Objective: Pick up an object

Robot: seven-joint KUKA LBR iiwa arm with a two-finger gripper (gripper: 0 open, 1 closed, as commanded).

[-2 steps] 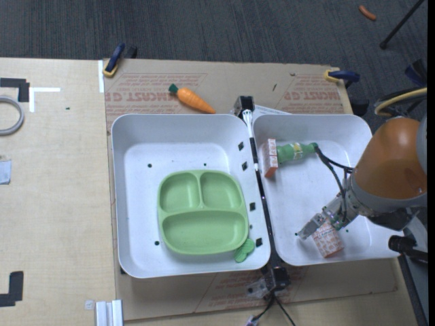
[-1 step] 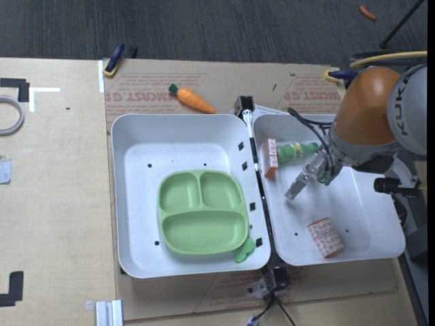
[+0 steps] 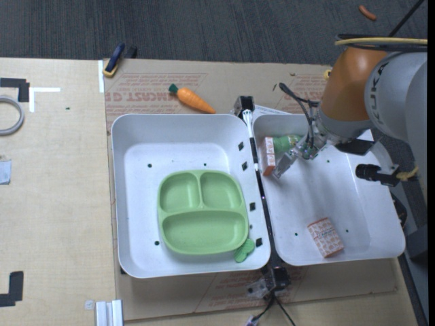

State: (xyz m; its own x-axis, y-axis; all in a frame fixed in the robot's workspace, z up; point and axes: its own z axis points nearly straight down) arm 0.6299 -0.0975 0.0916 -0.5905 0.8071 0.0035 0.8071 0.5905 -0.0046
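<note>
Reaching in from the right, my gripper (image 3: 284, 163) hangs low over the back left part of the right bin (image 3: 367, 246), its metal fingers slanting down and to the left toward the bin's inner wall. Whether those fingers are parted or closed cannot be told from this view, and nothing can be made out between them. Just beside the fingertips, close to or touching them, lies a small red-and-white box (image 3: 270, 153), standing near the bin's left wall; a green item (image 3: 289, 140) sits just behind it, partly hidden by my wrist. Near the front of the same bin, well apart from the gripper, a second small packet (image 3: 324, 237), pinkish with print on it, lies flat on the bin floor. Above the gripper, my orange band (image 3: 350, 80) and grey arm (image 3: 404, 94) cover the bin's back right corner, with dark cables trailing past the wrist. The left bin (image 3: 136, 189) touches the right one along a shared edge fastened with black clips; it holds a green divided plate (image 3: 202, 212) with three compartments, lying flat toward the front. A small green piece (image 3: 245, 250) rests against the plate's front right corner. Outside the bins, on the cardboard sheet (image 3: 149, 90) behind the left bin, a toy carrot (image 3: 193, 99) lies on its side. Farther back left, a blue-and-yellow object (image 3: 114, 58) lies at the sheet's corner.
</note>
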